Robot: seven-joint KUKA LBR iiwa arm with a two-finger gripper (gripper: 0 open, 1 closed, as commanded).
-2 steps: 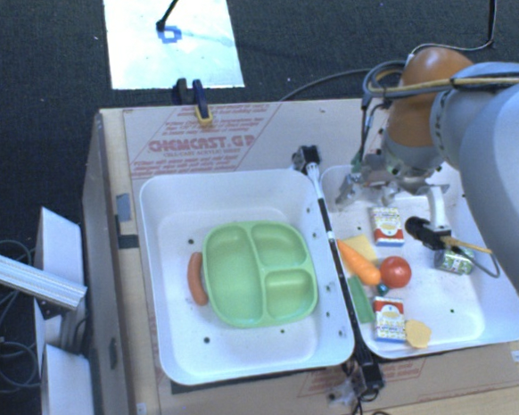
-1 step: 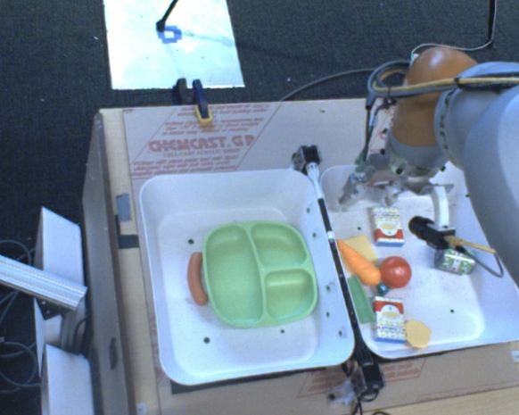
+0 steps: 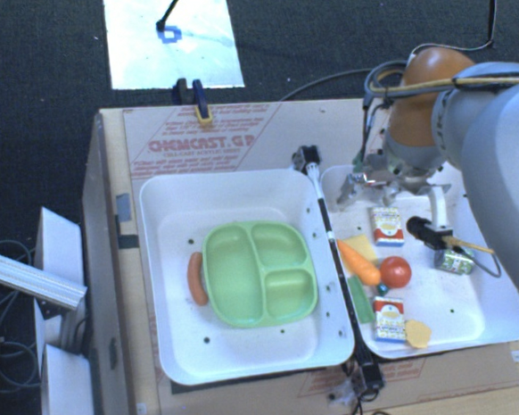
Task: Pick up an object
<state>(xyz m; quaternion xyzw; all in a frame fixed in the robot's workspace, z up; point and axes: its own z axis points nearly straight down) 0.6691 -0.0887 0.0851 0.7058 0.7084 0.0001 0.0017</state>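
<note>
My gripper (image 3: 370,188) hangs low over the far left part of the right bin (image 3: 495,304), with nothing visibly held. Just in front of it lies a small red-and-white box (image 3: 387,225). Further forward are a yellow cheese slice (image 3: 359,245), an orange carrot (image 3: 360,262) and a red tomato (image 3: 395,272). A second red-and-white box (image 3: 388,317) and a round yellow piece (image 3: 418,333) lie near the front rim. A thin green piece (image 3: 360,300) lies along the divider.
The left bin (image 3: 176,343) holds a green divided plate (image 3: 257,273) with a brown sausage (image 3: 195,278) beside it on the left. The bulky grey arm (image 3: 495,130) covers the right bin's far right corner. A small dull can-like thing (image 3: 454,261) lies at mid-right.
</note>
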